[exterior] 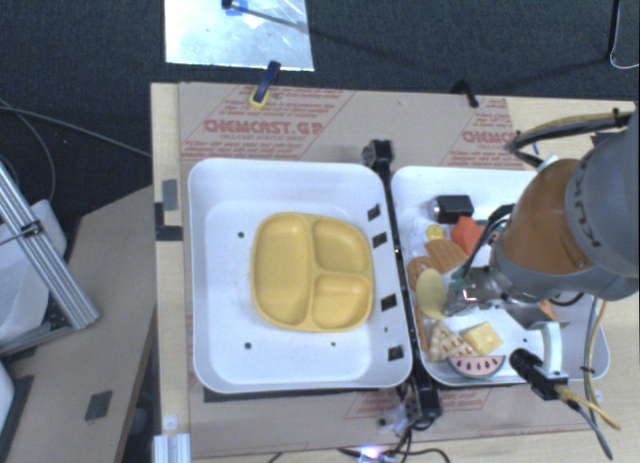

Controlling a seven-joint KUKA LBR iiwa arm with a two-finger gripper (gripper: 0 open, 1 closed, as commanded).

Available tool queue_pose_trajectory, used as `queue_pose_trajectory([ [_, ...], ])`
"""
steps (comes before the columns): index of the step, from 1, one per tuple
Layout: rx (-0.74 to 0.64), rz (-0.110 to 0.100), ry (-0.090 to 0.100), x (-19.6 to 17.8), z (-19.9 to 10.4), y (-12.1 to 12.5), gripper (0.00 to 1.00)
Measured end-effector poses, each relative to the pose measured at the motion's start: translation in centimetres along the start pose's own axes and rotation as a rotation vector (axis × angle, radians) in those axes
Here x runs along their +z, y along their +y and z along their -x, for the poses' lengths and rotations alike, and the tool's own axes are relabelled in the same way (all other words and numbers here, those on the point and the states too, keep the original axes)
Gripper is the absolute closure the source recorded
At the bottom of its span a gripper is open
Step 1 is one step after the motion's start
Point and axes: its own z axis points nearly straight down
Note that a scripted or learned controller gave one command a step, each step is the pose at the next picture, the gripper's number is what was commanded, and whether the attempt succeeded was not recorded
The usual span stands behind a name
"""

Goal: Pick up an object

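1. At the near edge of the right bin (600, 356), about 6 o'clock: a watermelon slice (474, 366), a cracker-like piece (443, 339) and a pale yellow block (484, 337) lie clustered.
2. Just above them the gripper (462, 289) hangs low over the pile; whether its jaws are apart or closed cannot be told, arm body hides them.
3. At the gripper's 9 o'clock, nearly touching: a pale yellow-green piece (430, 291). Nothing visibly between the jaws.
4. At its 12 o'clock: an orange piece (464, 232), then a black block (453, 206) farther back.
5. Left bin (215, 351): a yellow divided tray (311, 271) at centre, well apart from the gripper.
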Motion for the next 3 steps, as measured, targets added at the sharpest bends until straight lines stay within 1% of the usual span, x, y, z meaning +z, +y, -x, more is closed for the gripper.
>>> queue_pose_trajectory([
  [1,-0.012,0.013,0.002,-10.6,-7.6,-1.3,1.0],
  [2,-0.007,0.008,-0.001,-11.1,-7.1,-1.2,1.0],
  [3,-0.012,0.014,0.002,-21.5,-14.1,-1.3,1.0],
])
